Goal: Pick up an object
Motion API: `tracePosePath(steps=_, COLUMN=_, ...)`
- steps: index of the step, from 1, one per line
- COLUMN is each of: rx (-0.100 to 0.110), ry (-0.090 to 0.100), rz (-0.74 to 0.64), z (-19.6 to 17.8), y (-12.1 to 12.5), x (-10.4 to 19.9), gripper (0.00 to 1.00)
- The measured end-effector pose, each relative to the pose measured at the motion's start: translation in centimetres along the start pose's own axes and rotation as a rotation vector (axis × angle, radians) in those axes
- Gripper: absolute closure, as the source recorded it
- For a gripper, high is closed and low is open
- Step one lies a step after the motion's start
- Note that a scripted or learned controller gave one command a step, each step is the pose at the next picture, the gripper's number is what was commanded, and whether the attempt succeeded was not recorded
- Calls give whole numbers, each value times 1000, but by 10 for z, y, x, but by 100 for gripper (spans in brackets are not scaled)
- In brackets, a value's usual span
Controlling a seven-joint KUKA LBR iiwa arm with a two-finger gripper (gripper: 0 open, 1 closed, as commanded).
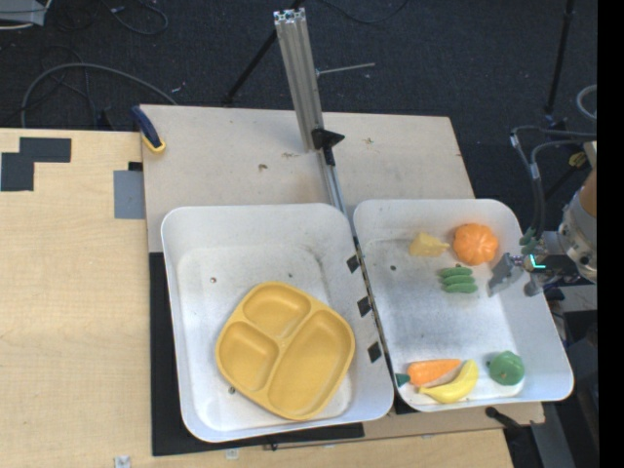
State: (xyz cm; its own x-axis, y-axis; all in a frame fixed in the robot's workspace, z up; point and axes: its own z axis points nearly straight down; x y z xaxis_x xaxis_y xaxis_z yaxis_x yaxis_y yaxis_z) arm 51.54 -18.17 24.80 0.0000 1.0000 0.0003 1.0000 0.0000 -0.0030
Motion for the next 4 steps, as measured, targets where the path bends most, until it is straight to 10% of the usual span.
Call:
tracePosePath(steps=1, rx=-2, ry=0, rz=0, z=-1, y=0, x=0, gripper=0)
tracePosePath(steps=4, rx=-2, ry=3, rz=0, z=154, y=-1, x=12, gripper=0)
